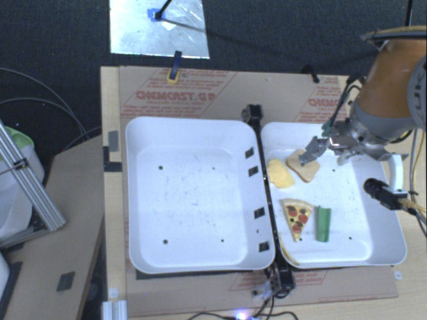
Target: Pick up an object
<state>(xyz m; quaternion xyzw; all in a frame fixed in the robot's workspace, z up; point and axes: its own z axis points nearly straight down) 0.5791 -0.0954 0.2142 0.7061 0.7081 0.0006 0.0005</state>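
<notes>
Even overhead light, soft shadows — glare on bins [193,129].

Four objects are seen in the right bin [383,245]; a tan bread-like slice [303,166] lies flat near its upper left, touched by the gripper [313,151]; a pale yellow rounded piece [280,174] rests against its left wall; a pizza slice [297,218] points toward its front edge; a green stick [323,223] lies just beside it.

White bins [193,245] hold a tan bread slice [303,167], yellow piece [280,174], red-dotted pizza slice [297,219], green stick [323,224].
</notes>
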